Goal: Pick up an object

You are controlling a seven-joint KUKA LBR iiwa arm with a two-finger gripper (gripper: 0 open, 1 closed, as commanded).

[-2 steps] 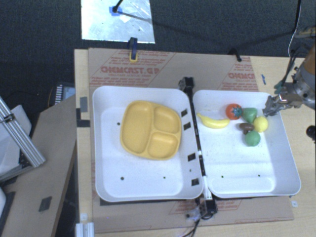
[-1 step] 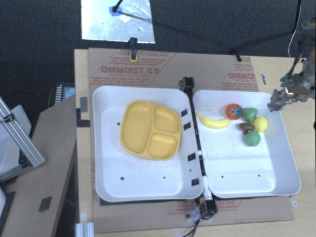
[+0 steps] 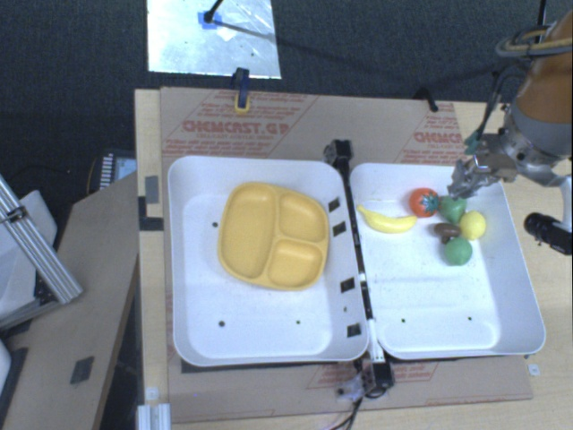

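Camera view: fixed overhead, slanted, both white bins on the bench.
Left bin point(image 3: 192, 330): holds a yellow divided plate point(image 3: 271, 235) with three compartments, lying flat near the bin's middle.
Right bin point(image 3: 501, 330): small toy foods clustered in its upper part, the lower half bare.
Banana point(image 3: 387, 221): yellow, lying flat, left of the cluster, its right tip just beside the tomato.
Tomato point(image 3: 423, 202): red-orange, upper left of the cluster.
Green piece point(image 3: 453, 210): just right of the tomato, directly under the gripper tip.
Lemon point(image 3: 473, 225): yellow, right side of the cluster.
Brown piece point(image 3: 446, 232): small, between the lemon and the lime.
Lime point(image 3: 458, 251): round, green, lowest of the group.
Arm: enters from the right, over the right bin's upper right corner.
Gripper point(image 3: 466, 182): low over the cluster, close above the green piece; too blurred to tell its opening or whether anything is gripped.
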